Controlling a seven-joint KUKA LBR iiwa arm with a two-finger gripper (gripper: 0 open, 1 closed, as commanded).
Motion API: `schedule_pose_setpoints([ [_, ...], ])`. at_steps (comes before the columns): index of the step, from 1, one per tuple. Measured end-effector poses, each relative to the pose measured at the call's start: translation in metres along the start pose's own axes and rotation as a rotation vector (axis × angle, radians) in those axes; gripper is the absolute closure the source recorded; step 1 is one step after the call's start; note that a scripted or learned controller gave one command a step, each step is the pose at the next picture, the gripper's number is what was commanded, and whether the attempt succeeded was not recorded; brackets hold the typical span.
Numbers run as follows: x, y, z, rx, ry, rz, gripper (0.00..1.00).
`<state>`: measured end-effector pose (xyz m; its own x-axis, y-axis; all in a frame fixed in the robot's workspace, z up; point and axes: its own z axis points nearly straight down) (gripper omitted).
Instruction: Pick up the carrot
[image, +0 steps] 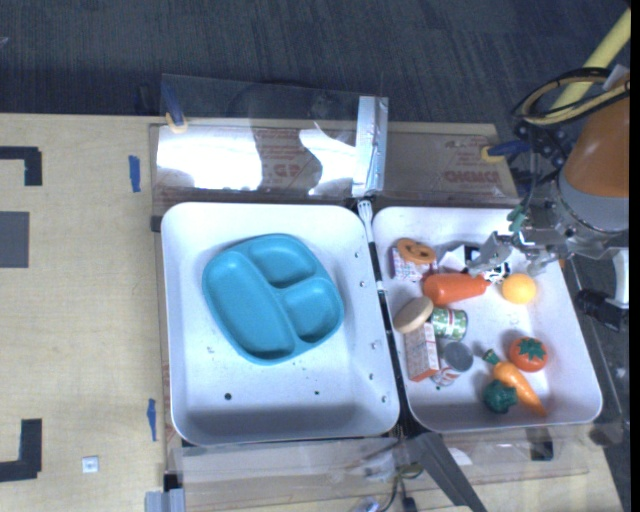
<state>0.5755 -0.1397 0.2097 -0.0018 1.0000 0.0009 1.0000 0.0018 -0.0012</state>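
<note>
The carrot (517, 382), orange with a green leafy end, lies near the front right corner of the right bin (580, 330). A longer orange-red vegetable (455, 288) lies near the bin's middle back. My gripper (516, 250) hangs over the back of the right bin, just above a yellow ball (518, 289) and well behind the carrot. It is open and there is nothing between its fingers.
Around the carrot sit a red tomato (528, 353), a small can (448, 323), a grey disc (457, 356), a wrapped packet (422, 352), a beige piece (412, 315) and a doughnut-like toy (413, 251). The left bin (190, 380) holds a blue divided plate (273, 295).
</note>
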Motion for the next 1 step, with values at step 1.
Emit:
schedule_pose_setpoints([
  [1,-0.0627,0.0035,0.0743,0.005,0.0,-0.117,0.0],
])
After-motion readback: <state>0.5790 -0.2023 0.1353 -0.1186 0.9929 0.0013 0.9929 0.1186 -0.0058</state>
